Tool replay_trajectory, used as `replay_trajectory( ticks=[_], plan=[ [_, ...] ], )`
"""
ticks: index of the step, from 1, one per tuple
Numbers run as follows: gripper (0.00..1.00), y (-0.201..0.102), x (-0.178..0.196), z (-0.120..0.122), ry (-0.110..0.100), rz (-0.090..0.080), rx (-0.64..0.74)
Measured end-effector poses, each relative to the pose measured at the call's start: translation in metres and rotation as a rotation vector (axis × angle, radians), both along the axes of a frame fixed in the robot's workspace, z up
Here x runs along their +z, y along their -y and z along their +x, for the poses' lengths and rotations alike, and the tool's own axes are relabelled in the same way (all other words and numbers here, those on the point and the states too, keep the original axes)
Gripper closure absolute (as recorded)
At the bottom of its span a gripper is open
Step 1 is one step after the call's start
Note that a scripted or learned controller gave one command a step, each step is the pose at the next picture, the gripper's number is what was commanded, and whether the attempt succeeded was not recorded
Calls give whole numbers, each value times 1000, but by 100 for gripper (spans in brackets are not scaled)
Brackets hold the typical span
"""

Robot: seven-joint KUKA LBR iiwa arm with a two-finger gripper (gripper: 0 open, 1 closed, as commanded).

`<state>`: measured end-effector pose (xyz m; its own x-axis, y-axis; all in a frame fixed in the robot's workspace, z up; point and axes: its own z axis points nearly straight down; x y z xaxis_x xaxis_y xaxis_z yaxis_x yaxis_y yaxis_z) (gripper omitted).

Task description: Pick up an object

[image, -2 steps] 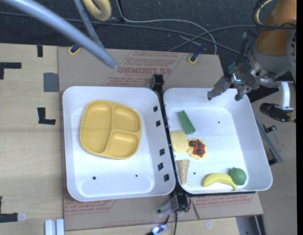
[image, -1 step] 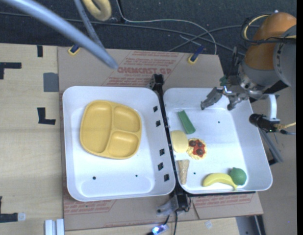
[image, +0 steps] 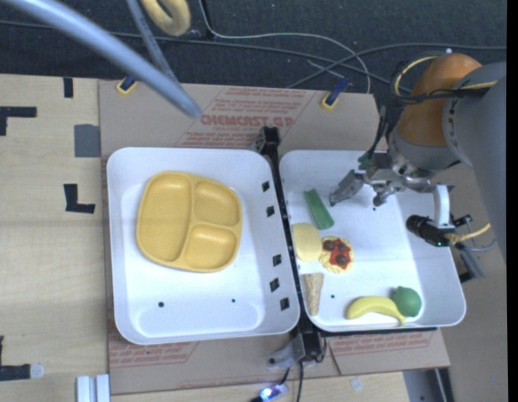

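Gripper above right bin, nothing held

Gripper hovers over the upper part of the right bin, with its two fingers spread apart and nothing between them. I judge that the task is at the approach step: no object is chosen by contact yet, and the grasp is not yet done.

The objects lie below and to the left of the gripper in this view. The green stick is the nearest, just beside the left finger. Further down are the yellow round piece and the pizza slice, which touch each other. The cone is below them, close to the bin's left wall. The banana and the green ball touch each other near the bottom edge, well apart from the gripper.

The next move calls for lowering over one object with the fingers on both its sides. The green stick looks the easiest, since there is bare floor around it. The cone and banana are near walls, so the fingers have less room there. The left bin bears a yellow plate.
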<state>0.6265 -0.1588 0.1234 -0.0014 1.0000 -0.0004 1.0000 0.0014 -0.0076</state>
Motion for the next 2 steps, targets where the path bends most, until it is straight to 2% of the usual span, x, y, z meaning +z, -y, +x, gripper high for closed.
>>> replay_trajectory(
  ticks=[1, 2],
  plan=[
    [0, 0, -40, 0, 8, -2, 0],
    [100, -1, -26, 2, 12, -3, 2]
  ],
)
